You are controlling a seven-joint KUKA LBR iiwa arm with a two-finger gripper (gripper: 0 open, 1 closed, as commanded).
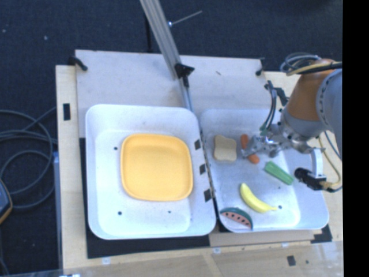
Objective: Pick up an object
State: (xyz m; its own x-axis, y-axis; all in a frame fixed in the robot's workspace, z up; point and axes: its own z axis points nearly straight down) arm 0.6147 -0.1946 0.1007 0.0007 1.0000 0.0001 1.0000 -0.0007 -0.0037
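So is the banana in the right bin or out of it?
In. The banana lies flat on the right bin's floor, near the front, between the watermelon slice and the green piece.

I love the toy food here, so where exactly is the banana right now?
The banana lies in the right bin, near its front edge, between the watermelon slice at the front corner and the green piece behind it.

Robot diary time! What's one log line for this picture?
gripper: low in right bin, by carrot | nearby: bread, banana, green piece | left bin: yellow plate
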